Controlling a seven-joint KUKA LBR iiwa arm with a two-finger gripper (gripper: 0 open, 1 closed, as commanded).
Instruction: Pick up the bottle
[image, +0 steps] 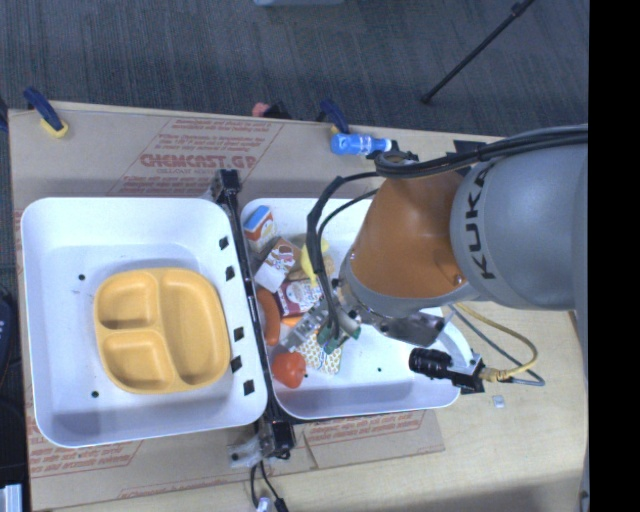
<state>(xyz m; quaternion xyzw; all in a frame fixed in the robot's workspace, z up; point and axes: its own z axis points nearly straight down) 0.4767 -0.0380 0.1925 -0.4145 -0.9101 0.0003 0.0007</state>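
Here the arm (470, 240) reached in from 3 o'clock and hung over the right bin (400, 395), its orange band covering much of that bin's middle. The gripper (338, 328) sat low over the pile of items along the bin's 9 o'clock wall, its tip among or just above the packets; whether it was spread or pressed together could not be told, since the wrist hid most of it, and nothing was seen between its parts.

The bottle (260, 226), white with a blue and orange label, lay at the bin's 10 o'clock corner, just beside the divider between the bins and apart from the gripper. At 6 o'clock from it lay small packets (290, 285), then an orange carrot-like piece (268, 315) and a red tomato-like piece (288, 369) near the 7 o'clock corner.

The left bin (50, 300) held a yellow divided plate (160, 328). Both bins rested on cardboard (180, 150) on the desk (520, 440).
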